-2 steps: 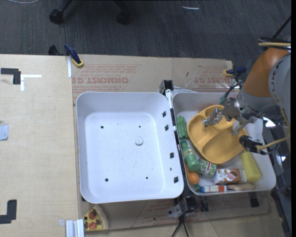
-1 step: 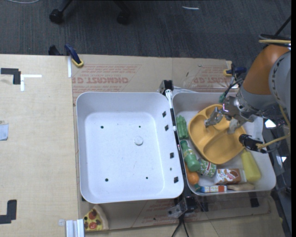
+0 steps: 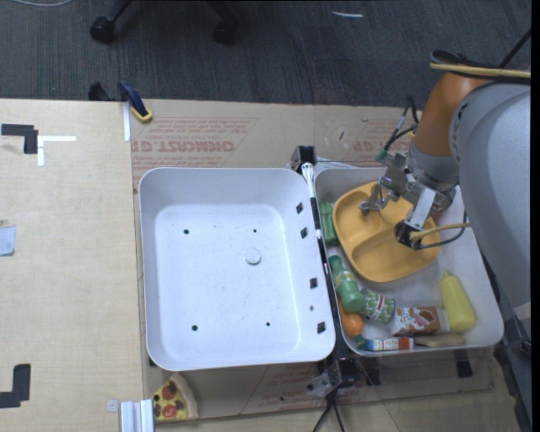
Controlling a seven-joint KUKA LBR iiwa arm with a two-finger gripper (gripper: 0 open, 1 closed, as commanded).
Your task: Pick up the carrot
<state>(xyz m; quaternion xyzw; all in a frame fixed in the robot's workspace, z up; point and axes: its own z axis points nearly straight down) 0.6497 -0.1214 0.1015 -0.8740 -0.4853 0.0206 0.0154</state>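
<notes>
Carrot [image 3: 352, 324], a small orange piece, lies at the right bin's [image 3: 483, 336] near-left corner beside a green bottle [image 3: 348, 291]. Arm [image 3: 498, 160] hovers over the yellow divided plate [image 3: 384, 245]; gripper [image 3: 393, 212] looks open and empty. Approach step: it must travel toward the carrot and descend.

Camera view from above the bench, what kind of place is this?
Probably a robotics lab: a robot arm reaches over two white bins holding toy food, with an office chair base on carpet behind.
</notes>
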